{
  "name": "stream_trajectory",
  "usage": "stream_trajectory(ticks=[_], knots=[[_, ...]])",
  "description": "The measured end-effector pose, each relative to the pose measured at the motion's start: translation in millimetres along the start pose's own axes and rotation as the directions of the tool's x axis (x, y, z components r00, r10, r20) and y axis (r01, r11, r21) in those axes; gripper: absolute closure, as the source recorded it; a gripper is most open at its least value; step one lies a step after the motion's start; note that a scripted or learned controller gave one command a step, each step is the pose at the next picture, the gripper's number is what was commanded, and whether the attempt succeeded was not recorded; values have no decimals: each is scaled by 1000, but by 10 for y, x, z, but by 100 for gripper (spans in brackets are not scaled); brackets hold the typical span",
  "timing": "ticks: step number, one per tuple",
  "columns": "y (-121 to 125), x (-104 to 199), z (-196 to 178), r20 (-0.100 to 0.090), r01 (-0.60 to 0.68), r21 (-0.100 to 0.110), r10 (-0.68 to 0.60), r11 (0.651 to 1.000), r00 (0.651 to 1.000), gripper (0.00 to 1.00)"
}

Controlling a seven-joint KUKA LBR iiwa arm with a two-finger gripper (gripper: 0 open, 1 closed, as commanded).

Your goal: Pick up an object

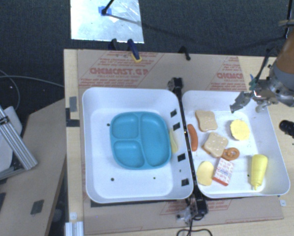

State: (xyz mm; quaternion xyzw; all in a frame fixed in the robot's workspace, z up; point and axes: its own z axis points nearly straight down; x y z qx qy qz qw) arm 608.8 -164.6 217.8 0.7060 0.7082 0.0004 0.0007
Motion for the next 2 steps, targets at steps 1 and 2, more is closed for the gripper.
stream_trajectory(ticks=[1,2], knots=[[-608,-218,833,-2,-6,11,6,1000,1000,0],[-651,170,1318,3,0,-5,0,1000,1000,0]])
